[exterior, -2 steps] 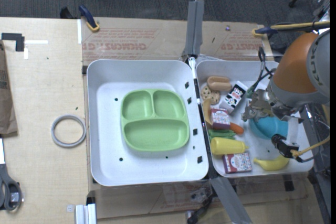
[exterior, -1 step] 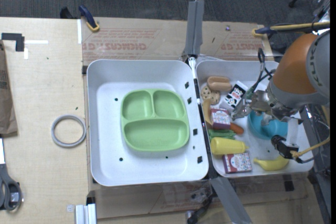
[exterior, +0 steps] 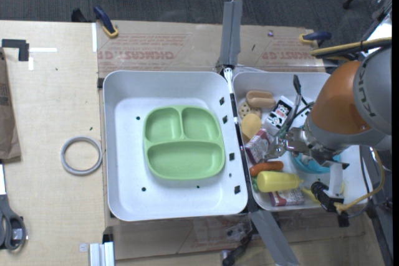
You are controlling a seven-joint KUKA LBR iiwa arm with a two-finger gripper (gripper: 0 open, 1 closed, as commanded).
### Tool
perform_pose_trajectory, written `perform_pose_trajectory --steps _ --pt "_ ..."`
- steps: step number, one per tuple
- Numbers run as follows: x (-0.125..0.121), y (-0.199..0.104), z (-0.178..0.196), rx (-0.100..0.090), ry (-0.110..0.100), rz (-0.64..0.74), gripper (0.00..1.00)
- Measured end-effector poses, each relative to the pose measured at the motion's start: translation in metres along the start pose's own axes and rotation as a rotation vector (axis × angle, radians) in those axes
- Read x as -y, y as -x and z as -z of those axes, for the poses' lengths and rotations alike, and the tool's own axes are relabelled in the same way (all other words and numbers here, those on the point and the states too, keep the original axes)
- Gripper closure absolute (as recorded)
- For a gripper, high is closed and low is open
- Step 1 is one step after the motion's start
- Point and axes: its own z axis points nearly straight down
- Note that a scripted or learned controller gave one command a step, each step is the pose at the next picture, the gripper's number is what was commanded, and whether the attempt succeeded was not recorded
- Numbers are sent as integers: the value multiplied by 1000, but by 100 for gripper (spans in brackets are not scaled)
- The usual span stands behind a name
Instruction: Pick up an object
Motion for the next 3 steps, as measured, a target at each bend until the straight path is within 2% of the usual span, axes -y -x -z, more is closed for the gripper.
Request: perform_pose_trajectory --steps 1,2,3 --pt "-47 35 1 2 2 -24 0" --pt "-30 82 0 -11 -3 -69 0" --pt "-35 67 13 -30 1 -53 100"
